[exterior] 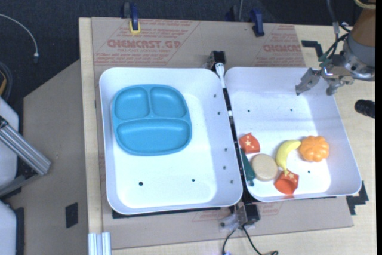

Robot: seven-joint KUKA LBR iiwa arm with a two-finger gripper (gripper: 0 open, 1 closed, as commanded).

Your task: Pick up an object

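Toy food lies in the near part of the right bin (334, 106): a yellow banana (287, 153), an orange pumpkin (314, 148), a red strawberry-like piece (250, 143), a tan round cookie (264, 166) and a red-orange piece (287, 182). My gripper (319, 82) hangs over the far right corner of that bin, well behind the food. Its two fingers are spread apart and hold nothing.
The left bin (119, 188) holds a blue divided plate (153, 119). A dark green piece (246, 171) lies against the right bin's left wall. Blue clamps (132, 14) sit at the bench's far edge.
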